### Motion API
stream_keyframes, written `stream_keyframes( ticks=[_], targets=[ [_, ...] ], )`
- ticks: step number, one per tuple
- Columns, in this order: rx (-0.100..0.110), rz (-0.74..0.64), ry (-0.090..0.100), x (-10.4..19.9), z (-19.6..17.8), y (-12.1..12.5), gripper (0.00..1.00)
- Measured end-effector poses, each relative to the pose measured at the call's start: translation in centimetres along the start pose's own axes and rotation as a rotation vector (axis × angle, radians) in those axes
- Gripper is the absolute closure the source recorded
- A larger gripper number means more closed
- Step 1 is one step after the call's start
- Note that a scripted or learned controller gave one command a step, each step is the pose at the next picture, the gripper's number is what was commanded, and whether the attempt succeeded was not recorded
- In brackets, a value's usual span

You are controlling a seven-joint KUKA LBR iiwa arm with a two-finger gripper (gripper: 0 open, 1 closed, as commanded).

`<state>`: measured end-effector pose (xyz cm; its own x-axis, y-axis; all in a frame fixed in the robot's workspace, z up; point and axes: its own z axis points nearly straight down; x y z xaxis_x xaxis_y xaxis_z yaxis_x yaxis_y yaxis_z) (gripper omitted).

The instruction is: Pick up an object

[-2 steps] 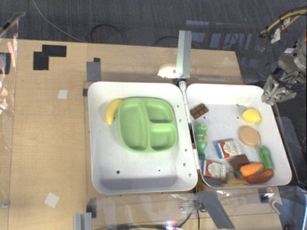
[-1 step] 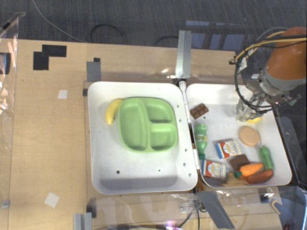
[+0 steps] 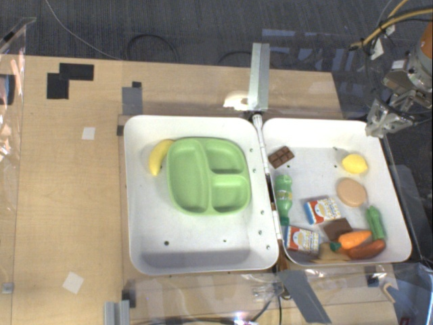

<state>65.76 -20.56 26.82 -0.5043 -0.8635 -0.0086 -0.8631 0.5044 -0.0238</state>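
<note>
1. Poised above the far right corner of the right bin, the claw is seen at the end of the arm, which reaches in from the right; whether it is open or closed cannot be told, and nothing is seen held in it.
2. No object has yet been lifted, so the task is judged to be at its approach stage.
3. Most of the candidates are gathered in the right bin: a yellow lemon lies nearest the claw, toward the far right corner, with a tan round piece just beside it on the near side.
4. A brown chocolate bar is set near the far left edge of that bin, and a green bottle lies along its left wall.
5. Toward the near right corner the things are crowded: two small cartons, a dark brown block, a carrot, a sausage and a green vegetable touch or overlap, so a clean grasp there is judged harder.
6. The lemon, lying apart from its neighbours and close to the claw, is judged the likeliest target, though its round shape may let it slip.
7. In the left bin a green divided tray is placed toward the far side, with a banana touching its left rim; these are well apart from the claw.
</note>
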Motion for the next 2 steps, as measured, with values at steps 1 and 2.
stream_keyframes(
  ticks=[1, 2],
  targets=[
    [-0.011, -0.266, 0.0, -0.7, 17.8, -0.9, 1.0],
    [0.0, -0.271, -0.001, -2.1, -1.9, -0.6, 1.0]
  ],
)
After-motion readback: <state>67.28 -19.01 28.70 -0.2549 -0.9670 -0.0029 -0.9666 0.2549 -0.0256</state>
